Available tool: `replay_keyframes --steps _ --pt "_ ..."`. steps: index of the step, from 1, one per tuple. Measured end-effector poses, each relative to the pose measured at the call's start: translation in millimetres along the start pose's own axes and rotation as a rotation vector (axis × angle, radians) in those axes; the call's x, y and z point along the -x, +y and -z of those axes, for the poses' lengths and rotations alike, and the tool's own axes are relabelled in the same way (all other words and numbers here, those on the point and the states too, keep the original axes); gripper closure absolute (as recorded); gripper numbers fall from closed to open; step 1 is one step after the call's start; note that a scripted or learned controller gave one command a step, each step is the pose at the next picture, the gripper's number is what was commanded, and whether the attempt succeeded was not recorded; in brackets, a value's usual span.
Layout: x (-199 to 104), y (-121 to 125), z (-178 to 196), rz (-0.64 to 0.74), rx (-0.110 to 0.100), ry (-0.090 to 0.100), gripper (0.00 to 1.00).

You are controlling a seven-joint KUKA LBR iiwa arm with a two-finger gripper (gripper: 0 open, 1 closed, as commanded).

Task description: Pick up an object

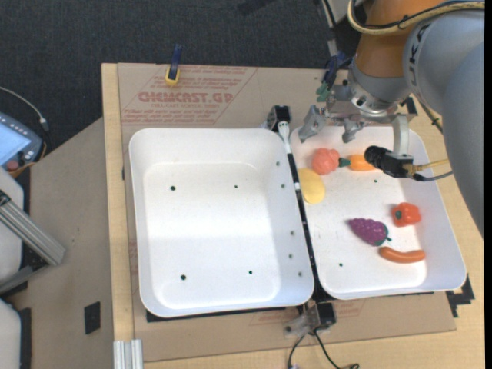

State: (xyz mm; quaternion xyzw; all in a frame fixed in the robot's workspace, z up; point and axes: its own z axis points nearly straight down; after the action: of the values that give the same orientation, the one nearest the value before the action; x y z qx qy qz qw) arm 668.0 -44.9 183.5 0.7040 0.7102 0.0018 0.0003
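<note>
Plastic toy tomato (pixel 325 161), likely light, stiff and slick, lies below the spread, empty gripper (pixel 329 129); grasp across its round middle.

A single fixed camera looks down at a slant on the counter (pixel 192 91) from above its near edge, far enough to take in both white bins (pixel 154 152) whole, with dark floor beyond the counter.

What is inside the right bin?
In the right bin: a pink fruit, lemon, carrot, grapes, pepper and sausage. The arm hides its far edge.
</note>
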Motion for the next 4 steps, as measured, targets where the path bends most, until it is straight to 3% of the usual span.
replay_keyframes --steps 1,2,3,4 --pt "5.8 -0.3 12.7 -0.006 0.004 -0.003 1.00" --pt "76.6 -46.6 -62.7 -0.016 -0.014 -0.003 1.00" --pt "15.7 1.6 5.9 -0.003 0.007 -0.002 1.00" --pt "60.3 -79.1 -1.8 -0.014 -0.010 -0.002 1.00"
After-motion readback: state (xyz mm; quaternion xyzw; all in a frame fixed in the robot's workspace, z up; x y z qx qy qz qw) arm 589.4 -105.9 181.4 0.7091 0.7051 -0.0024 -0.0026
